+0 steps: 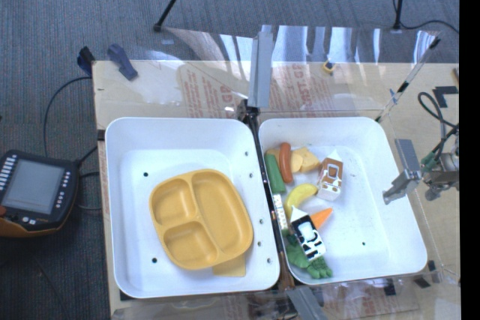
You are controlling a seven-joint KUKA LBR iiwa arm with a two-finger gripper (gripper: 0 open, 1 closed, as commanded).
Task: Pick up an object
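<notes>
While toys point(304, 195) crowd the right bin's point(390, 236) left edge, its right half lies open, yellow tray point(199, 217) in left bin point(124, 161), jaw state unclear

Toy food point(304, 195) clustered in right bin point(375, 139)

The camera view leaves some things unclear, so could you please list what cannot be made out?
- Claw: at the right edge, small and blurred; open or shut cannot be told.
- Carton: print too small to read.
- Green item: partly covered by the black-and-white box.
</notes>
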